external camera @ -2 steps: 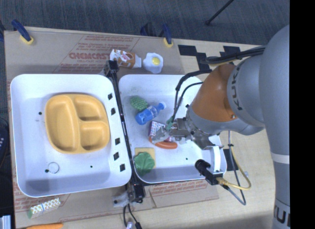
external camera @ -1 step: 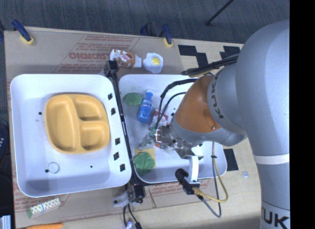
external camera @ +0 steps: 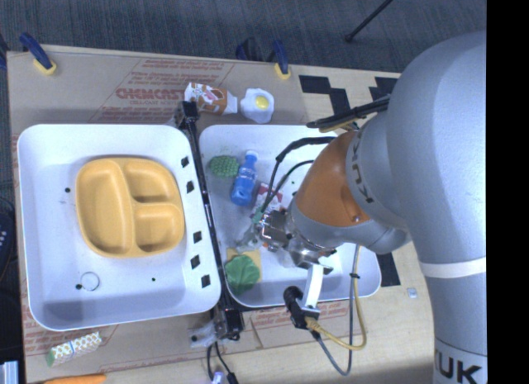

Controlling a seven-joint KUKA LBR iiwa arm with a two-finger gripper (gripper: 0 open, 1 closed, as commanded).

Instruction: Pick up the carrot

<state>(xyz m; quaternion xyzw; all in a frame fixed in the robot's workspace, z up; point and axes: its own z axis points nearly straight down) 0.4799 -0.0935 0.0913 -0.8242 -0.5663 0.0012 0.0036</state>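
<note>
Brown cardboard bench top (external camera: 149, 77); grey carpet (external camera: 165, 2) beyond

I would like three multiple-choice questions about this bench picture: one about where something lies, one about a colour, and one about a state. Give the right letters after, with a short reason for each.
1. Where is the yellow divided tray?
A. in the left bin
B. in the right bin
C. on the cardboard outside both bins

2. What colour is the small bottle in the right bin?
A. red
B. blue
C. black

3. How does that bottle rest?
A. standing upright on the left bin's rim
B. lying down on the bin floor
C. stacked on the yellow tray

Answers:
1. A, the tray sits in the middle of the left bin.
2. B, its body and cap are blue.
3. B, it lies along the floor of the right bin, beside a green item.
</note>
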